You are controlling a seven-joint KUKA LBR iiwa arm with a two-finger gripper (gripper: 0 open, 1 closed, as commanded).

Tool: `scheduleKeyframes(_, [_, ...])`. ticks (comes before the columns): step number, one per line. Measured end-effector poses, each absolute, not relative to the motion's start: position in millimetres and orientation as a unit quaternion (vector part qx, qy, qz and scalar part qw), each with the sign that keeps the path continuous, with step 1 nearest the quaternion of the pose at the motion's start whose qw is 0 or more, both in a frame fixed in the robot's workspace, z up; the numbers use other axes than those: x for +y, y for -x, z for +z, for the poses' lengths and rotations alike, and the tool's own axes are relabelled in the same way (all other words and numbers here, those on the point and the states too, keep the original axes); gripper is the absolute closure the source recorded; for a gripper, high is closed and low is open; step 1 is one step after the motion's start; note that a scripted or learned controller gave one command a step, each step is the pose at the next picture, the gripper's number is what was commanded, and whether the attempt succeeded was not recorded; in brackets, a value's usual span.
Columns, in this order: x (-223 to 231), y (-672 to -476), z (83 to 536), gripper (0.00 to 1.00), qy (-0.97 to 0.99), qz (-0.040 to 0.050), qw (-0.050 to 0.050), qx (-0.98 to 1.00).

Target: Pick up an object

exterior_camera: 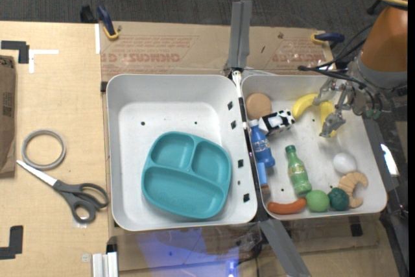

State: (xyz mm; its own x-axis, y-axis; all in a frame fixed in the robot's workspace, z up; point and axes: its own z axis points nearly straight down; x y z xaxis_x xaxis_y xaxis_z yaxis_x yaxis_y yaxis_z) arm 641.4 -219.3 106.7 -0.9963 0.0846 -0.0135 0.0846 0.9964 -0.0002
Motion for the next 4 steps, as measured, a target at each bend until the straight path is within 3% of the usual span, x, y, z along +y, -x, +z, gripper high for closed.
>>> scheduleKeyframes(1, [-219.2,-643.3,118.0,1.00,-0.042,-0.0012,0.011,0.999])
scheduleKeyframes(2, [-219.1,-643.3,117.9,0.00,-0.042,-0.0012,0.011,0.999])
scheduleKeyframes(3, [-224.3,-649.6,99.2,0.00,-0.052,-0.0011,0.001,0.999])
scheduleKeyframes(4, [-223.3,-640.9,97.0,0.00,-0.053,-0.0014,0.003,0.999])
